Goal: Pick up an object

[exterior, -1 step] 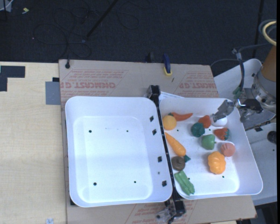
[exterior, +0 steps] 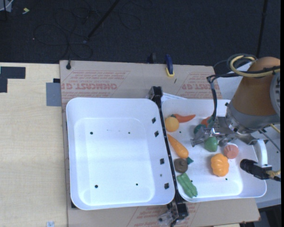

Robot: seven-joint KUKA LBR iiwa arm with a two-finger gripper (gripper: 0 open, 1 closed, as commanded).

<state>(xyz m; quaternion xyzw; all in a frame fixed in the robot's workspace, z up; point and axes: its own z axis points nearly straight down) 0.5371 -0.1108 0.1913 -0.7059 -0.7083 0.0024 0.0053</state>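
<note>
2 shallow white plastic bins sit side by side on a brown cardboard sheet (exterior: 118, 79) printed with red lettering. The left bin (exterior: 80, 126) has a smooth, glossy floor marked by a few small dark holes. The right bin (exterior: 248, 190) holds the toy food, all of it smooth moulded plastic.

Near the divider lies a round yellow fruit (exterior: 171, 124), and just beyond it a thin orange chili (exterior: 184, 118) with a pointed tip. Below the fruit a tapered carrot (exterior: 178, 147) slants toward the bin's middle. Under the carrot's lower end sits a small brown disc (exterior: 181, 165) with a dark green scrap touching its right side. A knobbly green pickle (exterior: 187, 185) lies by the front wall. A ribbed orange pumpkin (exterior: 219, 165) rests right of centre, and a flat pink round (exterior: 231, 151) sits just above it.

The grey arm with its orange band reaches in from the right. The gripper (exterior: 204, 135) is low in the right bin; its metal fingers point left, and whether they are apart or together cannot be told. A round green ball (exterior: 211, 144) lies just beside the fingers, touching or nearly so; it is not seen between them.
</note>
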